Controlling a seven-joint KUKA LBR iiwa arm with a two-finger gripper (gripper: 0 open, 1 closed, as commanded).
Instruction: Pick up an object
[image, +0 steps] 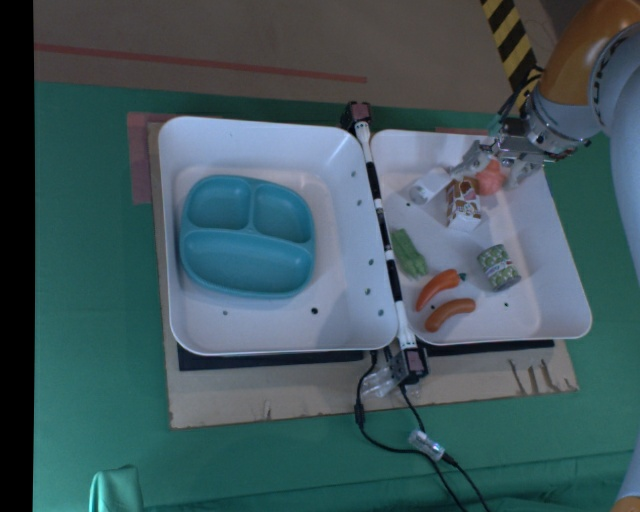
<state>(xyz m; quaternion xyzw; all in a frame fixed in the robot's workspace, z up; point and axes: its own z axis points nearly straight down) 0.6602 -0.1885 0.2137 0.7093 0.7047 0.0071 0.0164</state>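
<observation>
I am seeing two glossy white bins sitting side by side on brown cardboard over green cloth. The left bin (200, 330) is carrying a smooth teal divided plate (247, 236) toward its left edge, with bare floor along its right edge. The right bin (545, 300) is carrying the small things. The arm (590, 60) is reaching over its far right corner. The gripper (487, 165) is hovering at the far edge, touching or overlapping an orange-red lump (489, 178); I cannot tell how far it is open or whether it is holding anything. Just below, a printed carton (463, 203) is tilting. Nearer the middle: a bumpy green pod (408, 252), a pea can (498, 267), a red pepper (440, 287), a sausage (450, 313). The near right corner is lying open.
</observation>
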